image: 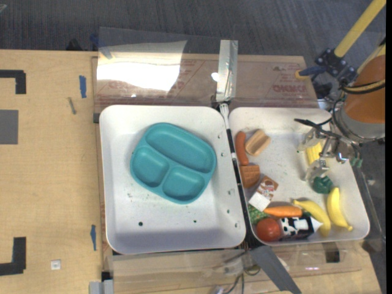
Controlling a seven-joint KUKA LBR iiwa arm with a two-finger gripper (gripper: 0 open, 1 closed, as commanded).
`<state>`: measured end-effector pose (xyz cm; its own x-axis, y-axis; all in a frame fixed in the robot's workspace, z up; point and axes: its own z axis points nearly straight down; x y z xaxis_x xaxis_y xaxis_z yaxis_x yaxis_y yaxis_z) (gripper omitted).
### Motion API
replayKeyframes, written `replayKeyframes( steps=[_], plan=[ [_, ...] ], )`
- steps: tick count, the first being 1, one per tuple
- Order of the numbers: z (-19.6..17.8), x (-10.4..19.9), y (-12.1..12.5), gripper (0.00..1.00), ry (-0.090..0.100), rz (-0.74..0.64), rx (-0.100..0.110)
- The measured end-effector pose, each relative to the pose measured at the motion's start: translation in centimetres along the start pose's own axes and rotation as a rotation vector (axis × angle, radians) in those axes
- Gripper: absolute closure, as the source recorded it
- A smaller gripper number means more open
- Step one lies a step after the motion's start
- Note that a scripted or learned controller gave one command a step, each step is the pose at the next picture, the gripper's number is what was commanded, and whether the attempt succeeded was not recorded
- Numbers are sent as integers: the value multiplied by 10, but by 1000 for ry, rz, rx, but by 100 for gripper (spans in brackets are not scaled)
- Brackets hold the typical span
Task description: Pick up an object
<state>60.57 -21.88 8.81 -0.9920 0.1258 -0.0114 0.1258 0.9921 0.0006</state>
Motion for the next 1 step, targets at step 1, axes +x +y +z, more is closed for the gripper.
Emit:
replayKeyframes(
  steps=[1],
  plan=[
    [-13,-4,1,100,-14,0,2]
  ],
)
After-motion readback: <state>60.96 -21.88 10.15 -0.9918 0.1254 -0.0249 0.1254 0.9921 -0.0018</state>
